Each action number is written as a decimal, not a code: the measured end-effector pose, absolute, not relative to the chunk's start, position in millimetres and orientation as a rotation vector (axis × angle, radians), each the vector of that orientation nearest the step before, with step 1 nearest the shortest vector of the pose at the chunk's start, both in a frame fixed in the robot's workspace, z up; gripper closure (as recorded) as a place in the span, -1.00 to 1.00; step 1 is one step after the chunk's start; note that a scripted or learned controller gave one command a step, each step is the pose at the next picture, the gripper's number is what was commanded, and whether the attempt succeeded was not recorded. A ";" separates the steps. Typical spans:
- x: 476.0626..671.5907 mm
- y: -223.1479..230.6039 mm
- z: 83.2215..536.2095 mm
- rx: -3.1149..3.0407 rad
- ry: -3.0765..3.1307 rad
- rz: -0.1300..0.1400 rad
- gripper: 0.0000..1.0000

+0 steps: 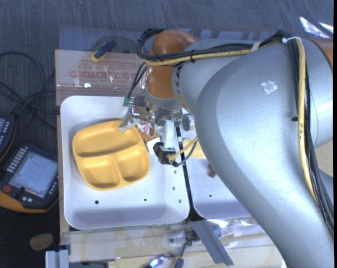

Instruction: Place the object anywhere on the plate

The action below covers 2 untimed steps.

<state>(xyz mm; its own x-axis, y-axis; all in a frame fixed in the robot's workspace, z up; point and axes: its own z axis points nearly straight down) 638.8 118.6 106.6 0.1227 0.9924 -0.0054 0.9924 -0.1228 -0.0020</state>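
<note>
While the pincer [149,128] hovers, grip impossible to tell, the yellow plate [110,155] sits just left below it.

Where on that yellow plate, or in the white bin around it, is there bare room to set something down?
The yellow plate shows three bare compartments: the long one at the far side and two nearer the camera. The left bin has a bare white strip between the plate and its near rim. It is crowded at the plate's right corner, where the pincer and its cables hang.

Glossy yellow plastic plate [110,155], smooth white bin [79,208]
</note>
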 end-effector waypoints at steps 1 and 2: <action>634.3 115.4 108.7 2.355 2.086 -0.038 1.00; 636.9 117.0 113.5 2.353 2.083 -0.023 -1.00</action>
<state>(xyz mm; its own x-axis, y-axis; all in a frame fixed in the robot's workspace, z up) 636.9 117.0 113.5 0.1211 0.9926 -0.0102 0.9926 -0.1212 -0.0108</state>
